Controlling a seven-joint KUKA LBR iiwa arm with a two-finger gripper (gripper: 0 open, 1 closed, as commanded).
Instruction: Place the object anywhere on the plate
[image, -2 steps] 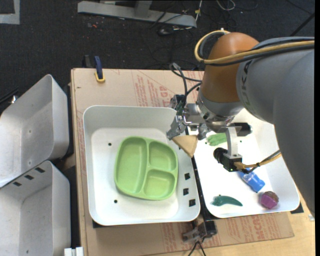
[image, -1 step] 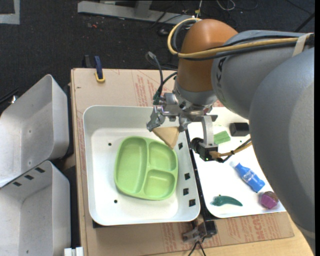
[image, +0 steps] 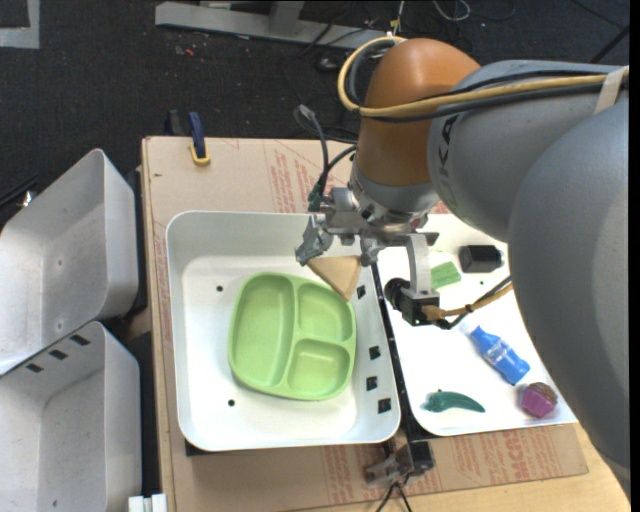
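Plate: a light green divided plate (image: 292, 340) with three compartments lies flat in the left white bin (image: 190, 300), near that bin's middle.
Object: a tan wedge (image: 338, 272), shaped like a slice of cheese or bread, sits at the plate's upper right rim, directly under the gripper (image: 340, 252).
Tool state: the metal fingers reach down onto the top of the wedge, but I cannot tell whether they are closed on it, spread, or merely touching it, so a firm hold is not certain.
Handling, as a guess: the wedge looks like a light, stiff toy piece with smooth, slanted faces; pinching across a slope could squeeze it out sideways.
Where to hold: probably across its two flat parallel sides, near the thick end, not at the thin tip.
Surface: the plate is shallow with low ridges between compartments, so the wedge may rest tilted on a ridge; the nearest compartment lies just left of and below it.
Room: beyond the plate's right edge, the second bin (image: 480, 420) holds a green block (image: 444, 274), a black block (image: 480, 257), a blue bottle (image: 499, 355), a dark green pepper shape (image: 453, 402) and a purple object (image: 538, 399).
Bench: brown board (image: 160, 200) under both bins, with dark floor behind it.
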